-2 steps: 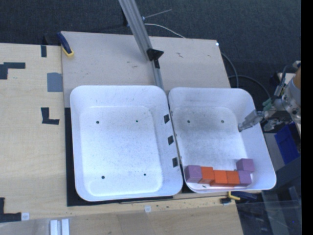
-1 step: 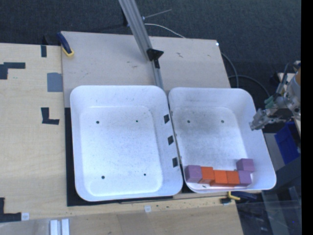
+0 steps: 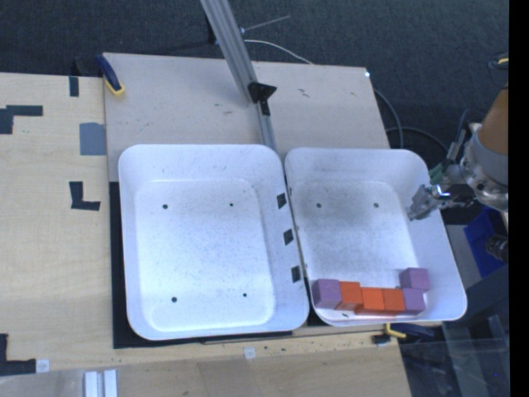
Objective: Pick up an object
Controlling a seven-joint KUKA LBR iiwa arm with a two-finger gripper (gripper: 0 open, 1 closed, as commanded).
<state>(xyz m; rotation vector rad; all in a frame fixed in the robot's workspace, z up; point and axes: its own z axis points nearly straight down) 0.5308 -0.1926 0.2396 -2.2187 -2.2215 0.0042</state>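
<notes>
White bins (image 3: 202, 160); purple (image 3: 327, 291) & orange blocks (image 3: 374, 298)

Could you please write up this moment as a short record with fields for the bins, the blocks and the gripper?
left bin: white, shallow, sits beside the right bin
right bin: white, holds the blocks along its near wall
purple blocks: one at the row's left end, others at its right end
orange blocks: in the middle of the row, touching the purple ones
gripper: above the right bin's right rim, apart from the blocks, nothing seen in it
fingers: too small to tell their state
</notes>
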